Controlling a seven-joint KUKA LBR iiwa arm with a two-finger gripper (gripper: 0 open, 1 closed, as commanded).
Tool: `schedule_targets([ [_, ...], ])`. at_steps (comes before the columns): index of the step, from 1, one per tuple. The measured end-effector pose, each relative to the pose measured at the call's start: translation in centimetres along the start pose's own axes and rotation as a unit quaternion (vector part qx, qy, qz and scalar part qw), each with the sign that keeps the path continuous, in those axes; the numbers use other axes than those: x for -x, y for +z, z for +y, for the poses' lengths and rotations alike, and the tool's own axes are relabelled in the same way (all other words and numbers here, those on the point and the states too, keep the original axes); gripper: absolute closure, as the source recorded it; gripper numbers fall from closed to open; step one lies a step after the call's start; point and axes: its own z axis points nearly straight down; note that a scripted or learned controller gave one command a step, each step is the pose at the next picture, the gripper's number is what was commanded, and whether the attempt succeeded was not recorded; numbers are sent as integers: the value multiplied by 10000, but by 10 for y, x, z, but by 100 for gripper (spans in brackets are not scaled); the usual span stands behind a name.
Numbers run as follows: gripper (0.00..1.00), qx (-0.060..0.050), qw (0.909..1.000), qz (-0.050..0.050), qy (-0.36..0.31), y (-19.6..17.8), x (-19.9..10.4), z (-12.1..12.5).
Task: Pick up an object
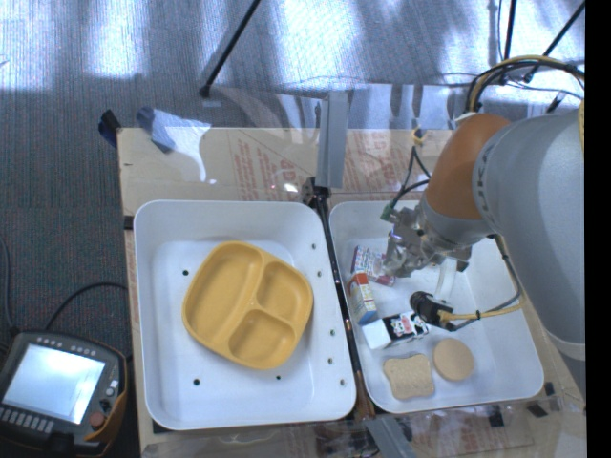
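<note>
Nearest the camera, at the six o'clock end of the right bin (535, 375), lie a slice of toast (410, 377) and, just beside it toward three o'clock, a round cracker (453, 359); neither is touched. A little farther in rests a small black-and-white carton (395, 328), and at its eleven o'clock a slim box (361, 297) lies along the bin's left wall. Beyond these, near the bin's middle, the gripper (417, 263) hangs low over the floor with a small pink packet (367, 261) at its nine o'clock, near but apart as far as can be seen. Whether the claw is wide or narrow cannot be told from this slant, since the wrist hides it. Nothing is seen held, so by my judgement the pick is not yet done: the arm is down among the objects, and the closing and lifting remain. In the left bin (153, 256), a yellow divided plate (248, 303) lies well apart from the work.
</note>
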Motion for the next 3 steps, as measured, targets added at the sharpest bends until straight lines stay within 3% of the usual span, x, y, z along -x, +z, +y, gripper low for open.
schedule_targets([
  [1,100,-19,9775,17,2111,1,9,-24],
  [2,100,-58,9733,-3,2294,3,65,-60],
  [3,100,-145,9408,-68,3386,-26,43,-112],
])
